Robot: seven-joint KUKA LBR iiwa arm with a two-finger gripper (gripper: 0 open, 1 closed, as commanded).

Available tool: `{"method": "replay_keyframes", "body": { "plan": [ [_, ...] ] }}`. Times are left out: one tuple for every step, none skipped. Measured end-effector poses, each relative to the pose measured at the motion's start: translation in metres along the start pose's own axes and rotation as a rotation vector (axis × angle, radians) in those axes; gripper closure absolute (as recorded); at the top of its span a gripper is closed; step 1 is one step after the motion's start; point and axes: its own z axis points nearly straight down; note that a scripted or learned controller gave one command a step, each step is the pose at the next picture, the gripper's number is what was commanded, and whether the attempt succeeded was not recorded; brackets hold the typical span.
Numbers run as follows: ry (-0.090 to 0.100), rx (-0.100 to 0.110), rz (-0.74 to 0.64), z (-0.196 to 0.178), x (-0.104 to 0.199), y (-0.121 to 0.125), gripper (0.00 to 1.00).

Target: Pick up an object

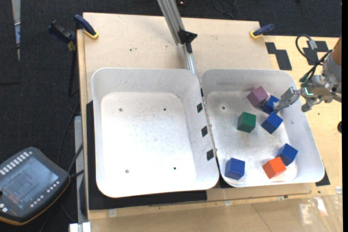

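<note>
Gripper (286, 99) hanging over the right bin (217, 87), finger state impossible to tell. Tip sitting just beside a blue cube (270, 104) and purple cube (258, 96). Lying beyond: green cube (246, 121), orange cube (274, 167).

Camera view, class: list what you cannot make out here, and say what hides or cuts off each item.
1. The gripper: too small and blurred to tell its finger state, or whether it touches anything.
2. The small blue block beside the purple block: partly covered by the gripper.
3. The arm: cut off by the right edge.
4. The grey handheld controller: cut off by the left edge; its screen is unreadable.
</note>
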Motion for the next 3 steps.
{"method": "replay_keyframes", "body": {
  "plan": [
    [-0.001, -0.004, -0.001, -0.002, 0.000, 0.001, 0.00],
    [0.000, 0.001, -0.002, 0.053, 0.003, 0.011, 0.00],
    [-0.005, -0.009, -0.001, 0.102, 0.009, 0.019, 0.00]
  ]
}}
